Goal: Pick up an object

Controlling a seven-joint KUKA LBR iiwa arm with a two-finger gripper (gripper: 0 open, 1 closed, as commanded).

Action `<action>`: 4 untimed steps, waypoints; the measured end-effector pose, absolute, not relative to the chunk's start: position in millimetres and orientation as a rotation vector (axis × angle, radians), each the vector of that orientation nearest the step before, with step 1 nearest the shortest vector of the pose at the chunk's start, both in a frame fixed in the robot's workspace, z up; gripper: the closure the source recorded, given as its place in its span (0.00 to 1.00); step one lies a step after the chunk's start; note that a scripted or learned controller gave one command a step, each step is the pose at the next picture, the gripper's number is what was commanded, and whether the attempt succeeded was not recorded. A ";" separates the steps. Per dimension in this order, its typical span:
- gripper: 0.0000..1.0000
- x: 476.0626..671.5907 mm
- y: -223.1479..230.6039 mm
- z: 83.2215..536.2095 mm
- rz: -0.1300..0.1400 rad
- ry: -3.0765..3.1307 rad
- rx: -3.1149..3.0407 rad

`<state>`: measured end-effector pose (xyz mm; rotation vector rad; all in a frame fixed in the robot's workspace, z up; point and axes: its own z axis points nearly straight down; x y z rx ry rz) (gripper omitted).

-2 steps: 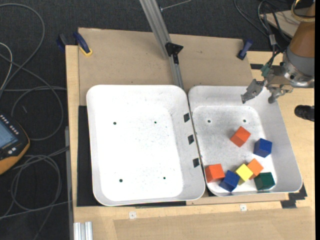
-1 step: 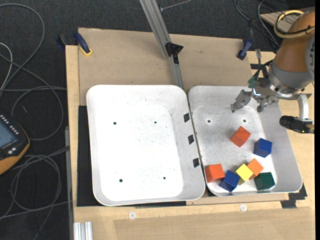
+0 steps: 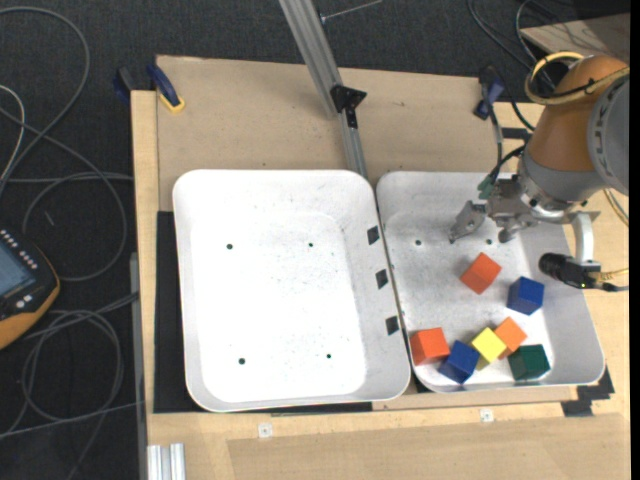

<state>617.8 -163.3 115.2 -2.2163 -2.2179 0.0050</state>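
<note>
Gripper (image 3: 482, 225) hangs over upper part of right bin (image 3: 430, 193), fingers (image 3: 463, 224) spread apart, nothing between them, tips clear of blocks. Orange block (image 3: 481, 272) lies nearest, just below and slightly right of fingertips, apart from them. Blue block (image 3: 525, 295) sits further right. Along bin's lower edge: second orange block (image 3: 431, 344), second blue block (image 3: 460, 360), yellow block (image 3: 488, 344), green block (image 3: 529, 362), clustered. Left bin (image 3: 200, 208) alongside.

Speckled white plastic bins (image 3: 200, 268) sit on matt wooden bench (image 3: 250, 108)
</note>
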 end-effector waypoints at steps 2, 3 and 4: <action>1.00 615.5 -163.8 193.0 -0.006 -2.227 -2.225; 1.00 614.9 -162.9 237.7 -0.006 -2.228 -2.224; 1.00 616.3 -162.8 278.8 -0.006 -2.227 -2.224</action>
